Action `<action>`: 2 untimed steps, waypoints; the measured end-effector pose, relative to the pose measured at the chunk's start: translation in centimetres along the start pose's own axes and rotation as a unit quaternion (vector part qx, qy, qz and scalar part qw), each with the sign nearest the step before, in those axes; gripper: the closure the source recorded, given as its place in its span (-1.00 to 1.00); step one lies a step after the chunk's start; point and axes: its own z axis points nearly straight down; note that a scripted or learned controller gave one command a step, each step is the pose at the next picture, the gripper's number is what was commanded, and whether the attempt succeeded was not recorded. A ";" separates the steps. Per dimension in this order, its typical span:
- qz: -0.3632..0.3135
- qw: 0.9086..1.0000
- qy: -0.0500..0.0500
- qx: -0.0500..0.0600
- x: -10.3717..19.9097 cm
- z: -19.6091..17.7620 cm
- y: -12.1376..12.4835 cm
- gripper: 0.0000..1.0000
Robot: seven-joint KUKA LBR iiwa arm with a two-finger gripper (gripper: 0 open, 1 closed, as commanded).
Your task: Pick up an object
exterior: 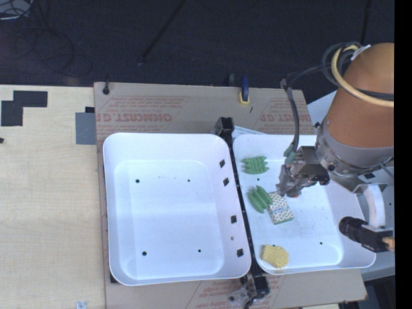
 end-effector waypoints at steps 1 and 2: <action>-0.001 1.000 0.000 -0.007 0.6 -8.2 2.8 1.00; 0.001 1.000 0.000 0.003 -0.7 3.1 3.2 1.00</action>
